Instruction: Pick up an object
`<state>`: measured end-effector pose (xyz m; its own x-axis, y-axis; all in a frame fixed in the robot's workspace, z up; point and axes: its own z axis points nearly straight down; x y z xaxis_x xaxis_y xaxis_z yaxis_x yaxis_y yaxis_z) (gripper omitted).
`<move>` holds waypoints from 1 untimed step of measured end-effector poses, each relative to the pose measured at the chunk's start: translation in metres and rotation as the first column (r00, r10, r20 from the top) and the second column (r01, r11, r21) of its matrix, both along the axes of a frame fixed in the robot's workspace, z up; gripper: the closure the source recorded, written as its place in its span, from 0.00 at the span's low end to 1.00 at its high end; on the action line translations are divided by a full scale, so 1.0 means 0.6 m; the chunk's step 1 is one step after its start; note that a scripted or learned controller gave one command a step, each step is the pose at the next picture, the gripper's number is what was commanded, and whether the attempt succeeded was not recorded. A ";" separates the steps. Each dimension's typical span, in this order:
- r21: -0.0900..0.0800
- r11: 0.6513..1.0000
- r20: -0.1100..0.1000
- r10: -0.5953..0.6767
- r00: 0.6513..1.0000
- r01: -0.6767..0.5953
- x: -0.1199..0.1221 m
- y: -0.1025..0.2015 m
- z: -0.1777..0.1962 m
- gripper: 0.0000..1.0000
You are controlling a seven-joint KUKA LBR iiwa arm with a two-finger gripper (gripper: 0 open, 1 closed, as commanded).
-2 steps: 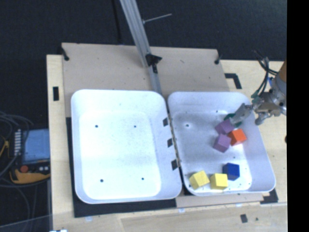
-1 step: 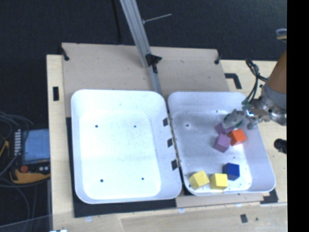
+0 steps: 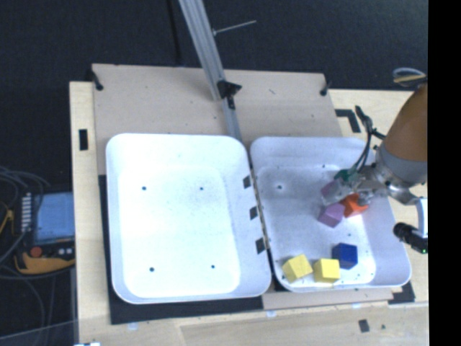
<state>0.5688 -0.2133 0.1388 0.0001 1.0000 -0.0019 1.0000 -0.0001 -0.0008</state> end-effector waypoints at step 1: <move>-0.001 1.000 0.006 -0.005 1.000 0.005 0.002 -0.003 0.024 1.00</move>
